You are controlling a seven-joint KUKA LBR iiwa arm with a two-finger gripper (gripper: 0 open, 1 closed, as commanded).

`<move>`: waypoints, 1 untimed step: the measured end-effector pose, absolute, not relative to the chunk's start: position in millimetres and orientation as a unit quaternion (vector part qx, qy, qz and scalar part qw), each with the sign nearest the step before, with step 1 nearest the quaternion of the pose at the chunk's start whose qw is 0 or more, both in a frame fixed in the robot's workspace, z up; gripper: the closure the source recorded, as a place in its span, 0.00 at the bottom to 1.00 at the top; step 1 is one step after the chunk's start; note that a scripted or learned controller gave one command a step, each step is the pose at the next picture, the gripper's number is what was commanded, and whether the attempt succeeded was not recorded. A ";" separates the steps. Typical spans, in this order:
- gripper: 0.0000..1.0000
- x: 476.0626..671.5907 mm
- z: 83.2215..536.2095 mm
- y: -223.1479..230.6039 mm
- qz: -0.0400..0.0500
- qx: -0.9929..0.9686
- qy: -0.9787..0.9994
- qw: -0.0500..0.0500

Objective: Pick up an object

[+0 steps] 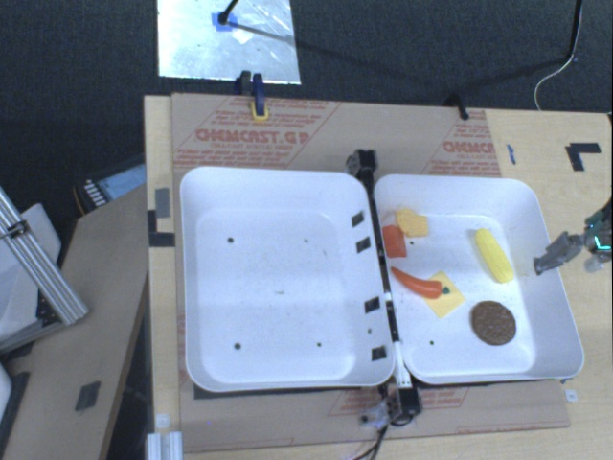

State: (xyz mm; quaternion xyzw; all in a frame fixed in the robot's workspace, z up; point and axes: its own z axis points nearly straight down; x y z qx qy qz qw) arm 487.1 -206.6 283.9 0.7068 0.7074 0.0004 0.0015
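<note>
Red lettering reading CHEMCAST GP, seen upside down, runs across the brown protective sheet that covers the bench under both bins, and is repeated at a slant near the far right corner. The bench stands on dark carpet, where a square of shiny foil with a patch of blue tape lies beyond the far edge; a yellow and blue clamp grips that edge.

The pincer shows at the picture's right edge, over the rim of the right bin, and is partly cut off. Whether it is wide or narrow cannot be told, and nothing shows in it.

Everything to pick lies in that bin, on the pincer's inner side. Nearest is a yellow corn cob, with a brown round patty just below it in the picture. Farther off are a yellow cheese slice with an orange-red chilli pepper across its corner, a small red piece and a yellow chunk by the divider. The left bin lies well apart.
</note>
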 end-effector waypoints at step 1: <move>0.00 506.5 393.2 -207.0 0.003 0.705 0.709 0.008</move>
